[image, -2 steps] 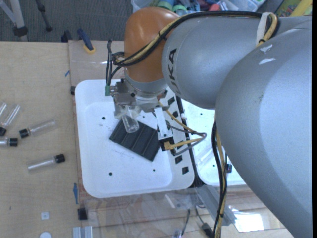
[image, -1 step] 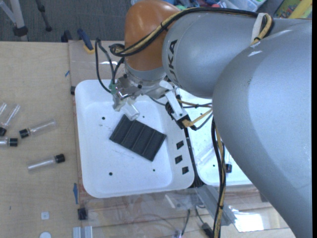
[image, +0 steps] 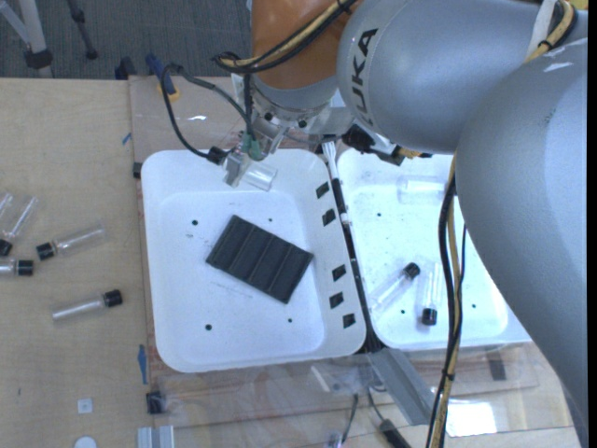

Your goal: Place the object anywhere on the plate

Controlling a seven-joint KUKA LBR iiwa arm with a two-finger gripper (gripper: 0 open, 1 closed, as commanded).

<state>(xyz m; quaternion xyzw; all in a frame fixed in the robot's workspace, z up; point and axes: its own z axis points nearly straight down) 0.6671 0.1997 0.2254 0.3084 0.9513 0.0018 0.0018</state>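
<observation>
Gripper [image: 250,161] sits over far edge of left bin [image: 168,343], fingers clamped on clear vial [image: 252,173], carried crosswise so you can drop it flat. Black ribbed plate [image: 259,258] lies just nearer, mid-bin. Two vials [image: 410,287] wait in right bin [image: 485,329].

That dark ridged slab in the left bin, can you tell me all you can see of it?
The dark slab is a flat rectangular plate, charcoal to black, with a matte look like plastic or rubber. Parallel grooves run across its top, dividing it into about four strips. It lies flat on the floor of the left bin, near the middle and turned at a slant to the walls. Nothing rests on it or touches it. The pincer sits above the bin's far edge, apart from the slab.
</observation>
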